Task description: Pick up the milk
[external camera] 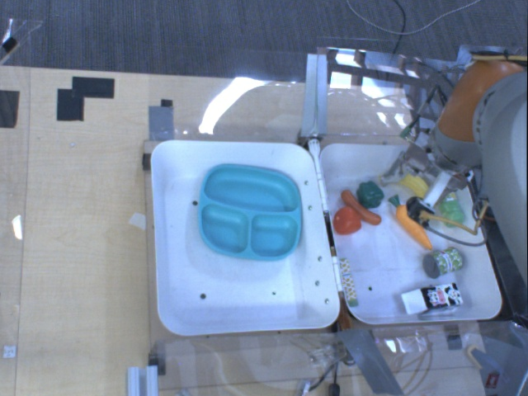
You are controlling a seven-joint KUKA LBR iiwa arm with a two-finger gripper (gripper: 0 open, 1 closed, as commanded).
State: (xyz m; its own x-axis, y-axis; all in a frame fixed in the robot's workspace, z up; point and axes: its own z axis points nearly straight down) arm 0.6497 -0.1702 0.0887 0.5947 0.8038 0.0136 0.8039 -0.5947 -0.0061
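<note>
you are at the approach step: the gripper (422, 210) hovers over the carrot (413, 226) at the right bin's (375, 304) far side, whether spread or pressed together you cannot tell. the milk carton (432, 299) lies near the front corner, untouched; next, carry the gripper toward it.

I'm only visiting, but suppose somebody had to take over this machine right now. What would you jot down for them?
Gripper: low in the right bin, over the carrot; I can't tell if its fingers are open or shut.
Milk carton: lying at the near edge of that bin, apart from the gripper.
Done: nothing yet, the milk is untouched.
Left: move to the milk, grip it, lift it.
</note>
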